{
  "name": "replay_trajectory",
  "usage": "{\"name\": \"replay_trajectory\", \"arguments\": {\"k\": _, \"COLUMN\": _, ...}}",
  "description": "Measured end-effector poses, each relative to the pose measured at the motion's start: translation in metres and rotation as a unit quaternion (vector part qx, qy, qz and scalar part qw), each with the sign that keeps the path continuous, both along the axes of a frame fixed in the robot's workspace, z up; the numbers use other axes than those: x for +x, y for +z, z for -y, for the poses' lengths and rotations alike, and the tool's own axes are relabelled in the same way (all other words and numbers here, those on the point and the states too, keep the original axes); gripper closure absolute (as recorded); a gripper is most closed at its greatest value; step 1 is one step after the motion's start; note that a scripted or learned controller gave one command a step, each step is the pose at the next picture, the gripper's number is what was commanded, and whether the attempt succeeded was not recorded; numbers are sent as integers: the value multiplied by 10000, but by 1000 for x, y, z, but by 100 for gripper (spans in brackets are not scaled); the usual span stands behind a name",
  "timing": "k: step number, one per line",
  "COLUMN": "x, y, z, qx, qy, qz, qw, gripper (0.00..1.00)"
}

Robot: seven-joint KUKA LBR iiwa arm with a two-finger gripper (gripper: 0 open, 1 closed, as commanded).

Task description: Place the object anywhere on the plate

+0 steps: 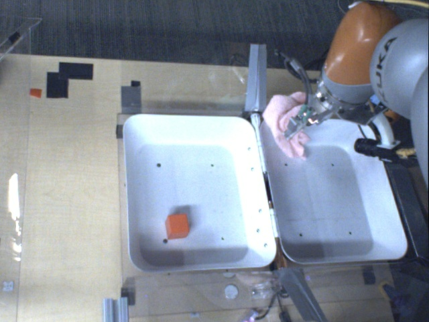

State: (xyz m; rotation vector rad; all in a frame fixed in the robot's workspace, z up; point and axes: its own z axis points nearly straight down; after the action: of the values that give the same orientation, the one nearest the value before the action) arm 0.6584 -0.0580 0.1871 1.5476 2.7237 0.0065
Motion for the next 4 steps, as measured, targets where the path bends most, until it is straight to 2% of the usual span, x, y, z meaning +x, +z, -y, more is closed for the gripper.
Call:
{"name": "replay_trajectory", "arguments": {"k": 1, "x": 2, "y": 40, "z": -2, "qx": 1, "qy": 40, "qz": 7, "qw": 10000, "gripper": 100}}
{"name": "replay_trajectory", "arguments": {"k": 2, "x": 2, "y": 48, "z": -61, "qx": -13, "qy": 2050, "qz": 10, "qw": 9788, "gripper": 100}}
{"name": "replay_trajectory", "arguments": {"k": 3, "x": -12, "y": 46, "z": -110, "qx": -26, "qy": 3968, "qz": 9, "qw": 9179, "gripper": 100}}
{"name": "replay_trajectory", "arguments": {"k": 4, "x": -20, "y": 38, "z": -159, "qx": -34, "qy": 4944, "qz": 14, "qw": 8692, "gripper": 100}}
